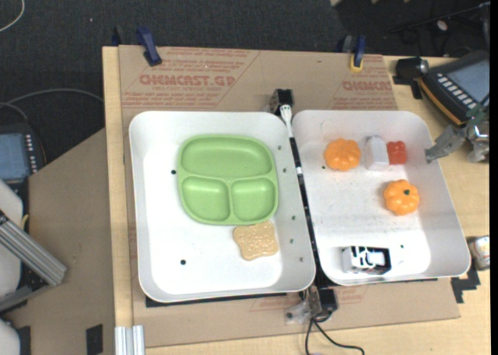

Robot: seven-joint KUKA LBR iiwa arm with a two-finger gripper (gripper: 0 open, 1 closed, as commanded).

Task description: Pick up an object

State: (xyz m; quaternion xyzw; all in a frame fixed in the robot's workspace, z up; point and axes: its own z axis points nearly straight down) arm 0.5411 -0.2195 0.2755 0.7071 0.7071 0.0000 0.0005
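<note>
Camera view looks down on a counter (pixel 233 73) bearing two white bins. Left bin (pixel 148 213) holds a green divided plate (pixel 228 178) with a tan cracker-like piece (pixel 257 241) just below it. Right bin (pixel 443 221) holds two small orange pumpkins (pixel 341 154) (pixel 401 197), a white-and-red block (pixel 385 152) and a black-and-white item (pixel 366 258). Gripper (pixel 451 143) sits at the right bin's edge; whether it is wide or narrow cannot be told.

A divided plate (pixel 228 178) and cookie (pixel 257 241) lie in the left bin (pixel 148 213); two pumpkins (pixel 341 154) in the right bin (pixel 436 229).
</note>
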